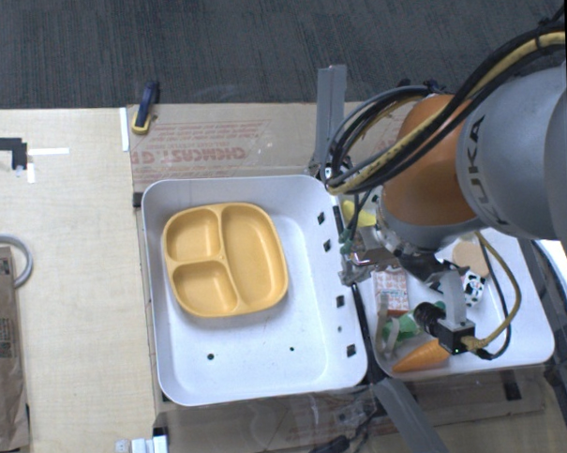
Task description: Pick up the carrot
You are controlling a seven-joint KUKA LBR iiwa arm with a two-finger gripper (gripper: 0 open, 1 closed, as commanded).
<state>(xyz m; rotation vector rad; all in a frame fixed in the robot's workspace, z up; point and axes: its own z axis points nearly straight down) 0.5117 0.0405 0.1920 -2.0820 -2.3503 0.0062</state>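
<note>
The orange, tapered carrot [422, 357] lies in the right-hand shallow white bin [525, 347], close to that bin's near rim and towards its left end, with its thick end pointing right. Just beside it, on the far side, is a small green piece [398, 330], and beyond that a white packet with red print [391, 289]. A little black-and-white object [473, 286] sits further right, well apart from the carrot. The grey arm with the orange band [432, 191] reaches in over this bin, and its wrist hangs above the packet and the green piece, covering much of the bin floor. The jaws are hidden under the wrist hardware, so I cannot tell whether they are released or clenched, and nothing shows the carrot caught between them. To my eye the carrot is resting on the bin floor and not lifted, so I judge the pick as not yet done: the arm is over the correct bin and near the target, and what is left is to close on the carrot and raise it clear. The left-hand shallow white bin [261, 358] holds a yellow three-compartment plastic plate [225, 259], which has no part in this job, and the pale wooden tabletop [70, 277] stretches off to the left of it
</note>
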